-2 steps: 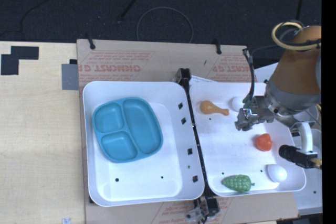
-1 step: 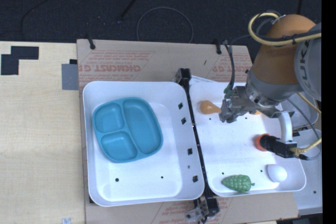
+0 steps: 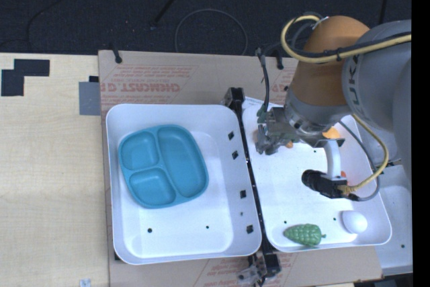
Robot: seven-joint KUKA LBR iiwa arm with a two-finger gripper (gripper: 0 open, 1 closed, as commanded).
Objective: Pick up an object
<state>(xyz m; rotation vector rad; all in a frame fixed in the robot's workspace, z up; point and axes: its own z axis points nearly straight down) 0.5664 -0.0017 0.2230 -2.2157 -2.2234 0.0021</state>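
Camera view: the gripper [image 3: 269, 140] is low in the right bin [image 3: 295, 205], close to its far left corner; whether it is wide or narrow, I cannot tell; a green bumpy object [image 3: 304, 234] and a white egg-shaped object [image 3: 354, 221] lie near the bin's front edge, well apart from the gripper; a blue divided plate [image 3: 161, 165] lies in the left bin [image 3: 175, 232].

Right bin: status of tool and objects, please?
Tool low in right bin, far left corner. Green bumpy toy and white egg at near edge, untouched. Nothing between.
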